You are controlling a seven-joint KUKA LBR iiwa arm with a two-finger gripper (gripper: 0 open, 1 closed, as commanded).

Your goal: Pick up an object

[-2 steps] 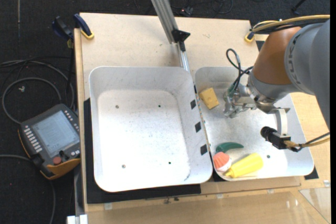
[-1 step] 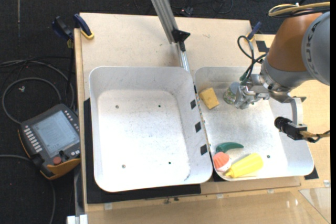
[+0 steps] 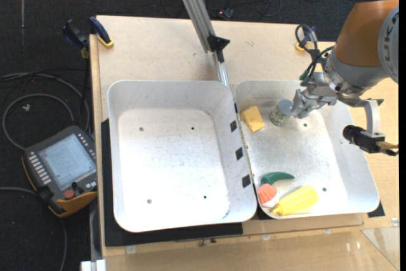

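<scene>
Gripper (image 3: 287, 108) touching small greyish object (image 3: 278, 117) in right bin (image 3: 355, 168); finger state indiscernible.

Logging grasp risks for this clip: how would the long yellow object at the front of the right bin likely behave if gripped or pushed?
The yellow object looks rounded and elongated, so a sideways push would probably roll it. Its smooth, glossy-looking surface suggests it may slip between fingers. It lies against a green piece and an orange-red piece, which would likely get nudged too.
</scene>
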